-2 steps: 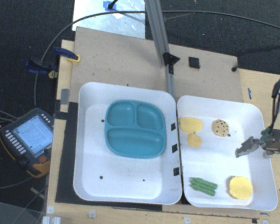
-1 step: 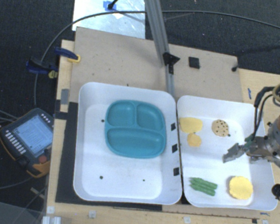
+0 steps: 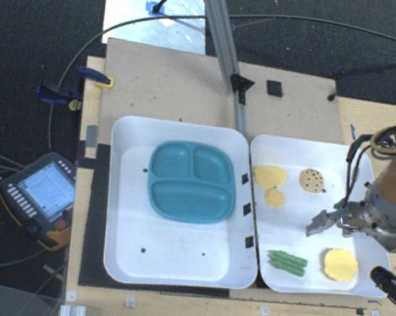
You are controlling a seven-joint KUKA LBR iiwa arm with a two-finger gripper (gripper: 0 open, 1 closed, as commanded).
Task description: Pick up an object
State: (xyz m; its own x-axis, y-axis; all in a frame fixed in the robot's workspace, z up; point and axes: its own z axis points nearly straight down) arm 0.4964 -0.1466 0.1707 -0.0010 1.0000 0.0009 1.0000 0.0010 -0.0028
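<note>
**Camera view: my gripper above the right bin**

Camera view shows my gripper (image 3: 328, 221) over the right bin (image 3: 295, 155), above its floor between the cookie (image 3: 312, 180) and the round yellow disc (image 3: 340, 265). I cannot tell how my fingers stand, and nothing shows between them. Green beans (image 3: 287, 262) lie near the front edge, left of the disc. Two yellow pieces (image 3: 270, 176) sit at the bin's left side. A teal divided plate (image 3: 192, 182) rests in the left bin (image 3: 118, 251).
</note>
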